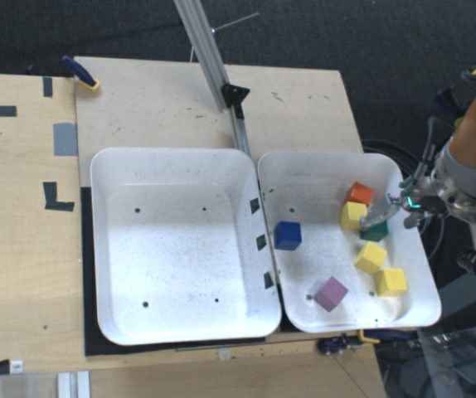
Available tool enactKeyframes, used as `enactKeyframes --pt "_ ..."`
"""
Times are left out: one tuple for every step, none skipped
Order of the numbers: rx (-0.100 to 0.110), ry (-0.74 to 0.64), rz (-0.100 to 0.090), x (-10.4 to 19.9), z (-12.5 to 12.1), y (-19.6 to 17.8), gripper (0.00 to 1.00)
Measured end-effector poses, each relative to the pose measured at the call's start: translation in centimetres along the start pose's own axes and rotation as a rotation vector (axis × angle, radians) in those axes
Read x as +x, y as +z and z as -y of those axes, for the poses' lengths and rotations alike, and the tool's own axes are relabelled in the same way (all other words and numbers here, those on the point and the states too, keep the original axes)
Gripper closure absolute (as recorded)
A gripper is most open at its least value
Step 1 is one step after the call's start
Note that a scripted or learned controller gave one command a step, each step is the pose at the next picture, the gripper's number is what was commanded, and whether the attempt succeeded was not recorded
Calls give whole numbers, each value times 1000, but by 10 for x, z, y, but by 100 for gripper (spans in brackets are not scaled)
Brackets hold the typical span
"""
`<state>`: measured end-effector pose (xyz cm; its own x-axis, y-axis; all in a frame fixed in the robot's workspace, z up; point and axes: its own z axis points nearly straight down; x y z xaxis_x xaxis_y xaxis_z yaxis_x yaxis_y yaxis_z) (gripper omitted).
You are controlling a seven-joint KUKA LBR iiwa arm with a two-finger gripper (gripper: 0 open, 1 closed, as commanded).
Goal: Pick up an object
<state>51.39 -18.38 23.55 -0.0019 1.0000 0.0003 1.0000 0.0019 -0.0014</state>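
Six blocks lie in the right bin. Gripper sits low at the green block, just beside a yellow block. Gripper state: cannot tell.

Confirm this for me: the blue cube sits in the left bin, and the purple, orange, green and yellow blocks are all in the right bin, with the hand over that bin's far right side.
One thing is wrong: the blue cube lies in the right bin, near its left wall, not in the left bin. The camera view shows this. The rest stands: the purple block, orange block, green block and yellow blocks are in the right bin, with the hand over its far right side.
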Motion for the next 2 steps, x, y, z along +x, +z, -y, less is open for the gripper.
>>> enactKeyframes --pt "4 1 0 4 0 44 0" --pt "5 1 0 0 -7 96 0"
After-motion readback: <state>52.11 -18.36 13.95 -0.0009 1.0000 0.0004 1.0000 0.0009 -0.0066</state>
